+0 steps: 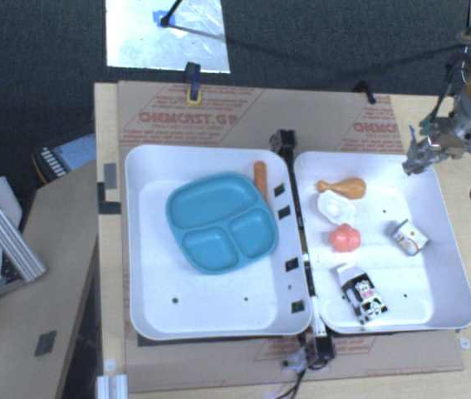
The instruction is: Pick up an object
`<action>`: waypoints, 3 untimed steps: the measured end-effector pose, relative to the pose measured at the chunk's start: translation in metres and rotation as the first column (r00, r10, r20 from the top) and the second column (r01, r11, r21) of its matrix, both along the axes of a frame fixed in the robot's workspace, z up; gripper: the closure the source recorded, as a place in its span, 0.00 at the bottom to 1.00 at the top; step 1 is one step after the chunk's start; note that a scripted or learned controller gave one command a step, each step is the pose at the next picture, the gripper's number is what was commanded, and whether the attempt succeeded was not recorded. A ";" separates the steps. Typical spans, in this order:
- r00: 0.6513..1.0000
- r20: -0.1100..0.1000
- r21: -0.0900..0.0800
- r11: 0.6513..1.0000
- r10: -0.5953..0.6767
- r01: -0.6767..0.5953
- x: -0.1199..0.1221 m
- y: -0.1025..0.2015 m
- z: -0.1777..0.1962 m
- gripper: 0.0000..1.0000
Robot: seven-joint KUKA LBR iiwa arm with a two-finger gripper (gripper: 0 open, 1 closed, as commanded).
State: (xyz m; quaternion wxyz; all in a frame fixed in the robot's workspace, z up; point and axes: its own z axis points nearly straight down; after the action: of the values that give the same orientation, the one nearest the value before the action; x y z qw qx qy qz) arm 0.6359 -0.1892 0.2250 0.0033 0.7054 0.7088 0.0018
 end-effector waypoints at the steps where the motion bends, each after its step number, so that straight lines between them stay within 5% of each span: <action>1: 1.000 -0.007 0.004 1.000 0.004 -0.004 -0.015 0.053 -0.009 1.00; 3: 1.000 -0.006 0.003 1.000 0.004 -0.004 -0.029 0.154 0.004 1.00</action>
State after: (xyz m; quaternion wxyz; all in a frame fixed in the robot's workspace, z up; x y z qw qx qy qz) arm 0.6072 -0.0347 0.2294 -0.0001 0.7040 0.7102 0.0008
